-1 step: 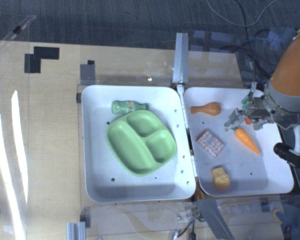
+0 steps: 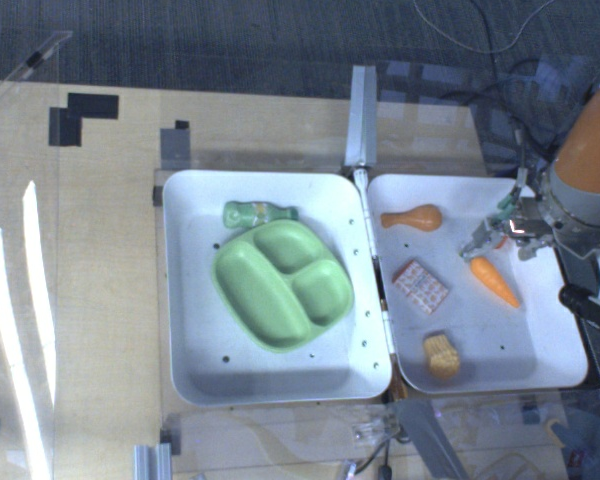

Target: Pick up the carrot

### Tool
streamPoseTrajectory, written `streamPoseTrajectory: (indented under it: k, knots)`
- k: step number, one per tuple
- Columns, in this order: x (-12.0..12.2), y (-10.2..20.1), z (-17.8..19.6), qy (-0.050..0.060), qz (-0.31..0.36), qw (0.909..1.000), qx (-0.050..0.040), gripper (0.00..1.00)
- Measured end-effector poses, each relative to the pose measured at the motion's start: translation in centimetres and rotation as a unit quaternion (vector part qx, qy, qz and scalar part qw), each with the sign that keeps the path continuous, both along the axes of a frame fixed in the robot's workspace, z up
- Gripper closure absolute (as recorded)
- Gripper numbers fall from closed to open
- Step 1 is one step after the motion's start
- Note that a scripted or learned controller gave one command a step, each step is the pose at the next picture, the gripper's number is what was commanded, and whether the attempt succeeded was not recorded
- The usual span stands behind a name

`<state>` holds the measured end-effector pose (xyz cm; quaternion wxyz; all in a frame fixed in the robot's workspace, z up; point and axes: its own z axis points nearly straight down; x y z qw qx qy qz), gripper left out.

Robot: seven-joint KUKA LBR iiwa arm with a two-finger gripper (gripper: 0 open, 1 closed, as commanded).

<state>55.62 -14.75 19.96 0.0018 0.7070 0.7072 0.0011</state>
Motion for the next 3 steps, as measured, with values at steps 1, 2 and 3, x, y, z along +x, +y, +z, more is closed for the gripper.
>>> streamPoseTrajectory:
  k: [1,2,3]
  knots:
    - [3.0,-5.3,-10.4,-0.001,0.019,0.9998,-0.0002,0.00]
    - [3.3,-5.3,-9.2,-0.005,0.020,0.9998,-0.0007,1.00]
    - [5.1,0.0,1.7,-0.002,0.007,1.0000,-0.0002,1.00]
